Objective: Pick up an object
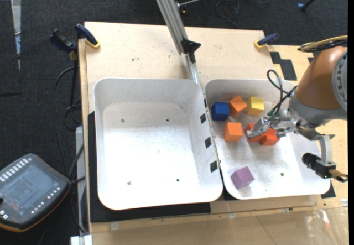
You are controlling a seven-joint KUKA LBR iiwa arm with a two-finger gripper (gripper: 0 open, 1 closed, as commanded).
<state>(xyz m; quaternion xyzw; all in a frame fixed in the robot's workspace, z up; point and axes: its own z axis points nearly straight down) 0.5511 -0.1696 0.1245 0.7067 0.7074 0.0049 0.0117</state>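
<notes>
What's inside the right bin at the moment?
The right bin holds a blue cube, two orange cubes, a yellow cube, a purple cube and a red block partly covered by the gripper.

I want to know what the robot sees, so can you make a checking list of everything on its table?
Surface: pale wooden bench bearing two white bins, left bin and right bin.
Job's things: in the right bin, blue cube, two orange cubes, yellow cube, red block, purple cube.
Clutter: clamps at the bench's far corners.
Grippers: gripper low at the red block; grasp unclear.
Cables: black wires on the arm and floor.
Surroundings: handheld control pendant, dark carpet.
</notes>
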